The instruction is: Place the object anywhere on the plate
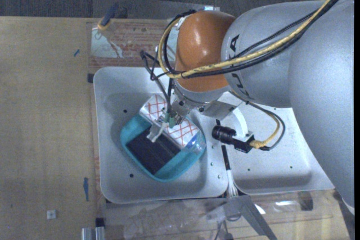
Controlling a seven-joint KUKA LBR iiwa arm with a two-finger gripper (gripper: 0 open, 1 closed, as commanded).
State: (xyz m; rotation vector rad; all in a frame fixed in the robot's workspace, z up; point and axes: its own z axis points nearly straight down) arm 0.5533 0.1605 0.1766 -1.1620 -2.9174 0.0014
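Reaching in from the right, the arm (281, 53) is hanging over the left bin (107, 121). The teal plate (135, 137) is lying directly beneath the hand (160, 126). The checkered object (188, 132) is resting on the plate's upper right, touching the hand; grip cannot tell.

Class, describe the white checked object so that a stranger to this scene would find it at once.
Start at the left white bin and find the teal plate in it. The checked object lies over the plate's far edge, under the gripper. Its red grid on white sets it apart from the black slab beside it.
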